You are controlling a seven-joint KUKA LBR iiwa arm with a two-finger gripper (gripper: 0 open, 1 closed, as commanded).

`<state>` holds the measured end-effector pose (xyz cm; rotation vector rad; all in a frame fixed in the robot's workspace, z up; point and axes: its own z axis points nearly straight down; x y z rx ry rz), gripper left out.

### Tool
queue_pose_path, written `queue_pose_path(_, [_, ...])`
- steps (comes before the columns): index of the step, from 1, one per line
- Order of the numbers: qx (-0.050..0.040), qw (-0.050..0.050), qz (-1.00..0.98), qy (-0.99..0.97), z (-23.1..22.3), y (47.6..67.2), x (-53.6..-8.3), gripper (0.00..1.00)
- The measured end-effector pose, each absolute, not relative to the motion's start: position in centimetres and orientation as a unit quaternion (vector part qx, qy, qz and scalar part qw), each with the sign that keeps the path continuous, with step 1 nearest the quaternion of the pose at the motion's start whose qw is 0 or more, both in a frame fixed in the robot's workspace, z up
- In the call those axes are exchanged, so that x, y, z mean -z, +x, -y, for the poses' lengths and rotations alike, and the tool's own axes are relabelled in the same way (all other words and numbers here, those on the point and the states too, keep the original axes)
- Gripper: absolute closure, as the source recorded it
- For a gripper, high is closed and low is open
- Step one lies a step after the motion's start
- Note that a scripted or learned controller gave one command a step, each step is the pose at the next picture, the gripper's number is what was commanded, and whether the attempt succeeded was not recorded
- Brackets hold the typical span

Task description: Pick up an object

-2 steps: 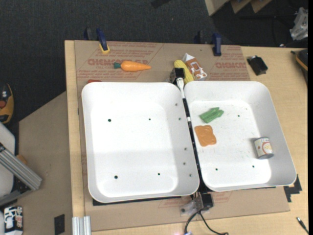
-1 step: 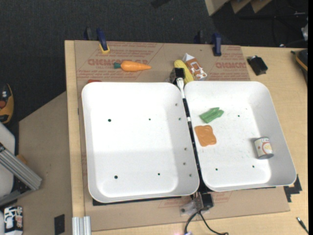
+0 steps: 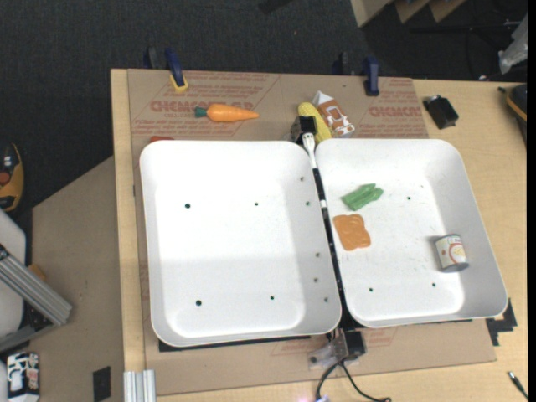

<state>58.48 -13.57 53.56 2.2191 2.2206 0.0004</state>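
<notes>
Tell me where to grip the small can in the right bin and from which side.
The can appears to lie on its side, apart from the green piece and orange piece. Probably come straight down and close across its round body at mid-length, not over the ends.

The small can's (image 3: 451, 252) label is too small to read (it lies in the right bin (image 3: 469, 300)).

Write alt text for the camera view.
Two shallow white bins sit side by side on a bench; the right bin holds a green piece, an orange piece and a small can. A toy carrot lies behind the left bin.
</notes>
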Motion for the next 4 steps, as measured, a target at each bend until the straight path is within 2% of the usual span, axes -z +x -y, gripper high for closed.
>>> queue_pose_path(1, [-0.0013, 0.004, -0.708, 0.707, 13.6, 58.5, -54.7, 1.00])
queue_pose_path(2, [-0.0008, 0.004, -0.708, 0.707, 13.6, 58.5, -54.6, 0.00])
queue_pose_path(3, [-0.0021, 0.007, -0.708, 0.706, 13.6, 58.6, -55.8, 1.00])
queue_pose_path(4, [-0.0016, 0.006, -0.708, 0.706, 13.6, 58.6, -55.7, 0.00])
